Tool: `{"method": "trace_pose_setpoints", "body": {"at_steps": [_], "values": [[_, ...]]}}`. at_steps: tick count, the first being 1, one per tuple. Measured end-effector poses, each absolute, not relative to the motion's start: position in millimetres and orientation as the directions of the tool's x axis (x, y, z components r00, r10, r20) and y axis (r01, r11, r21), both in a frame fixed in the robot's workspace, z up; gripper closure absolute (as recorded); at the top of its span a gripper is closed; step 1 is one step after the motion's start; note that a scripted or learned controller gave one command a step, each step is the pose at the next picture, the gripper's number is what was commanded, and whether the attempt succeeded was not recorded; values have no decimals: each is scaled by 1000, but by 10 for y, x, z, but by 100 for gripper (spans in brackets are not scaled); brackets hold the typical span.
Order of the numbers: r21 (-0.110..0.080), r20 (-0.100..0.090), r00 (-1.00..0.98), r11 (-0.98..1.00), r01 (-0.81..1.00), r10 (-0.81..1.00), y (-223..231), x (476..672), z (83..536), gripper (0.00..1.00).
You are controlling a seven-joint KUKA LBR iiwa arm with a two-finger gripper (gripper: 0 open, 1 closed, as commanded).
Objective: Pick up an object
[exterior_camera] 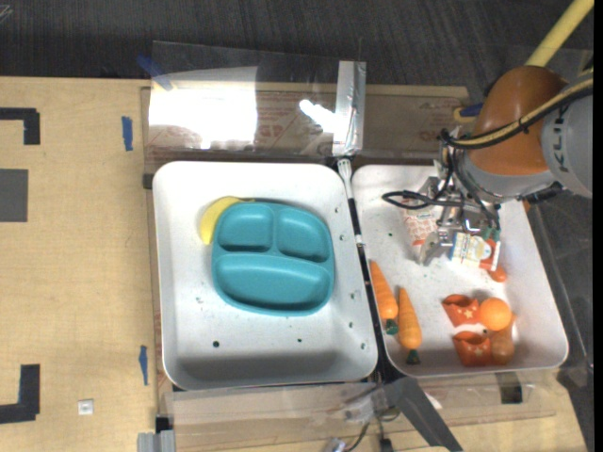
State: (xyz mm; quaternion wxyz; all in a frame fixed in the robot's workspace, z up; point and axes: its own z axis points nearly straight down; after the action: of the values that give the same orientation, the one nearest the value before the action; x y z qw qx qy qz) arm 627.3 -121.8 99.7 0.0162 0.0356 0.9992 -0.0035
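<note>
Over the right bin (542, 281) hangs the tool (441, 243), reaching in from the arm's grey wrist and orange band (516, 121) at the bin's far right corner. Whether the tool is released or clenched on anything cannot be told: dark cables and metal parts crowd around it and blur together.

Just beside the tool, toward the right wall of the right bin, lies a small white carton (471, 248) with coloured print, and a red piece (497, 273) sits at its nearer end. A crumpled white and red wrapper (417, 224) lies under or against the tool on its left; contact cannot be judged.

Nearer the front of the right bin, an orange ball (496, 314) rests on a cluster of red and orange toy pieces (468, 332), close to the bin's front right corner. Along the left wall of the right bin lie two toy carrots (396, 307), roughly parallel and touching or nearly so, their green tips toward the front.

Left of the right bin, touching it along a shared edge, sits the left bin (179, 347). A teal divided plate (274, 256) with three compartments lies in its middle, and a yellow object (215, 216) peeks out from under the plate's far left edge.

Behind the right bin and its neighbour, a clear plastic sheet (245, 111) reflects bright light. Both bins stand on the tan worktop (71, 252), which carries black and blue tape marks well left of the right bin.
</note>
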Motion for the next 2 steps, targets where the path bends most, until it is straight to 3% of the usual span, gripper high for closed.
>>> {"method": "trace_pose_setpoints", "body": {"at_steps": [2], "values": [[2, -10, -972, 972, 237, 237, -974, 6466, 880, 0]]}}
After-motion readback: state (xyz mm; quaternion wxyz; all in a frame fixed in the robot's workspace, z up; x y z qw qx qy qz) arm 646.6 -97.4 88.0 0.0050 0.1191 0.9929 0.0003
